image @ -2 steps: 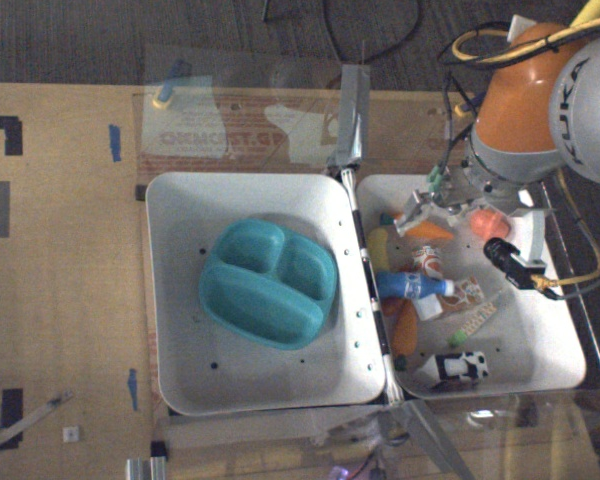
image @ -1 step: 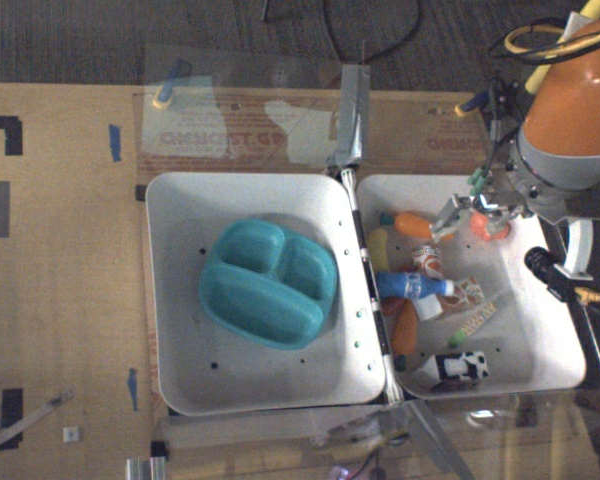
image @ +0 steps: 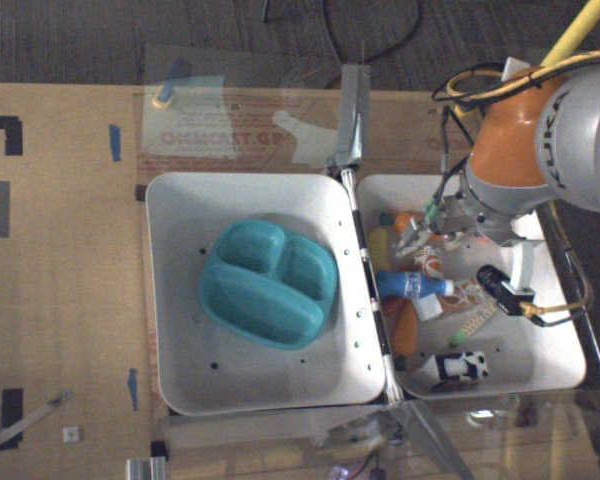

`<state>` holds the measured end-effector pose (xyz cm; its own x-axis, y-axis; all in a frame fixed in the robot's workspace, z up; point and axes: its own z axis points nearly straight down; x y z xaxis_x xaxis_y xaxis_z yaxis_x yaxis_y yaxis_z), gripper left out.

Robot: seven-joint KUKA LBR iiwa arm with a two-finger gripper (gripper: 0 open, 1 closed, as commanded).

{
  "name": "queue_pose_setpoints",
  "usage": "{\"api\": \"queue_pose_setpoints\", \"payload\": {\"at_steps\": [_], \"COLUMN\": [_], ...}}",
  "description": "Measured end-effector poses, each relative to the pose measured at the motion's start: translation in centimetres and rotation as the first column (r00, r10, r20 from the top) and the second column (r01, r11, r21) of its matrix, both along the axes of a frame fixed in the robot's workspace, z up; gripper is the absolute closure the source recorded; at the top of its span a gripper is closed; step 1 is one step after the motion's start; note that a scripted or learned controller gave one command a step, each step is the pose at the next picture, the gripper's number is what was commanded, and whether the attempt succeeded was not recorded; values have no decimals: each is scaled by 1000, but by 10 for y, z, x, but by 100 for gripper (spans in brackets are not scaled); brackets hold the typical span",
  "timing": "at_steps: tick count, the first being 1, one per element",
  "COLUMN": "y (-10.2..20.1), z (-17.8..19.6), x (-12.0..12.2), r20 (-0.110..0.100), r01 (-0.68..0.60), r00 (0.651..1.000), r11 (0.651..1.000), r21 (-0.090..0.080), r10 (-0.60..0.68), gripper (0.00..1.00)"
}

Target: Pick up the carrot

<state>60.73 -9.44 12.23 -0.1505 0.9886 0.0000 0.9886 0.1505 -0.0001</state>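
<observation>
A tan bench (image: 60, 298) under dark carpet carries two shallow white bins, and the arm leans in from the right of the frame. Its gripper (image: 427, 230) hangs low over the upper left of the right bin (image: 560, 363); I cannot tell how it stands. Just left of it lies a yellow toy, below that a blue bottle (image: 412, 286) lying crosswise. The carrot (image: 404, 330), I judge, is the orange piece under the bottle by the bin's left wall, its long axis running roughly top to bottom of the frame. It looks a light, stiff, smooth toy, so take it across the middle. The left bin (image: 180, 208) holds a teal divided plate (image: 268, 282).
</observation>
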Motion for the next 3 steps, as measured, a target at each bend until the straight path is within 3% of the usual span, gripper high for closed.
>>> {"api": "queue_pose_setpoints", "payload": {"at_steps": [1,2,3], "y": [-42,-16,-63], "z": [-35,-26,-36], "x": [51,60,61], "r20": [7,4,-3], "r01": [-165,-247,-222], "r00": [986,969,975], "r11": [986,969,975], "r21": [-3,-3,8], "r10": [165,247,223], "gripper": [0,0,0]}}
